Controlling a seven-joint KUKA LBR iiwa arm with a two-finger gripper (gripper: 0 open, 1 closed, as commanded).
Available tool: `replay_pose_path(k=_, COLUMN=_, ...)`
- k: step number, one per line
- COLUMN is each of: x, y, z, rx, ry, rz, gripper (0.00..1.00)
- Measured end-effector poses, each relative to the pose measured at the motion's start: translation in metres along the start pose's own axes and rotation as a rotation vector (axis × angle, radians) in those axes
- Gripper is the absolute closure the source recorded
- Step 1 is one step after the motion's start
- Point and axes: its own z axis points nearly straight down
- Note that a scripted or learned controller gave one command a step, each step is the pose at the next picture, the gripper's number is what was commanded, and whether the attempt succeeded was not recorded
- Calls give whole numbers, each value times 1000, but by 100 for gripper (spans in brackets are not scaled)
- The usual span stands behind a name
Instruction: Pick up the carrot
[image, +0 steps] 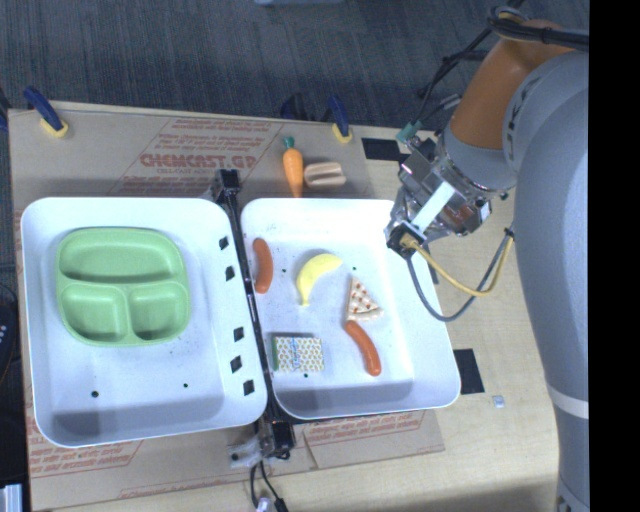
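Note:
The carrot, orange with a green top, lies on the cardboard just behind the right bin, outside it, pointing toward the bin's far rim. My gripper hangs over the far right corner of the right bin, well to the right of the carrot and apart from it. The wrist hides what is between its tips.
A small brown bun lies right beside the carrot. The right bin holds two sausages, a banana, a pizza slice and a patterned block. A green divided tray sits in the left bin.

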Motion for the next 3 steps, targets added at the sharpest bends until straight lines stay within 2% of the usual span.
replay_pose_path(k=1, x=20, y=-59, z=60, rx=0, ry=1, rz=203, gripper=100)
replay_pose_path(k=2, x=16, y=-49, z=-59, rx=-2, ry=3, rz=421, gripper=100)
replay_pose_path(k=3, x=13, y=-133, z=-6, rx=-1, ry=0, rz=448, gripper=100)
